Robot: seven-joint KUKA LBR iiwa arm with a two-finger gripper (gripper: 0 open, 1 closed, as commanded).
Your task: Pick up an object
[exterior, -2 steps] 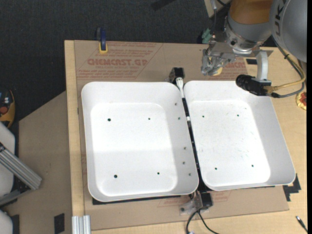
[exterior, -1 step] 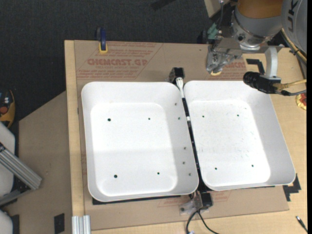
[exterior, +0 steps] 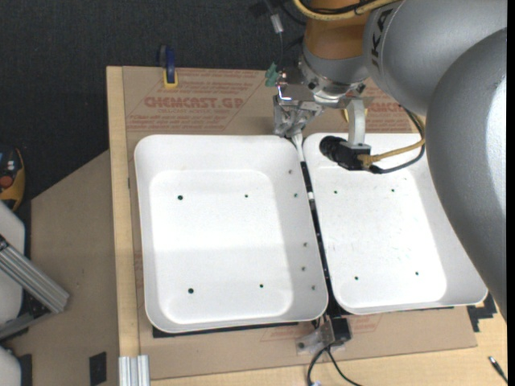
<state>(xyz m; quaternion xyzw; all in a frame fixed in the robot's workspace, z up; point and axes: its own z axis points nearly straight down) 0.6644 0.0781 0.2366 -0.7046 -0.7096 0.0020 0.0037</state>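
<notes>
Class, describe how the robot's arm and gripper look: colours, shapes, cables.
The arm is thick, rounded and glossy grey, with an orange band above the wrist. Dark cables run beside that band. The gripper is small, silvery metal, with a little green part on one side.

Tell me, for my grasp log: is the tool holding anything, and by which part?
Nothing appears held; the tool hangs above the far right corner of the left bin.
</notes>
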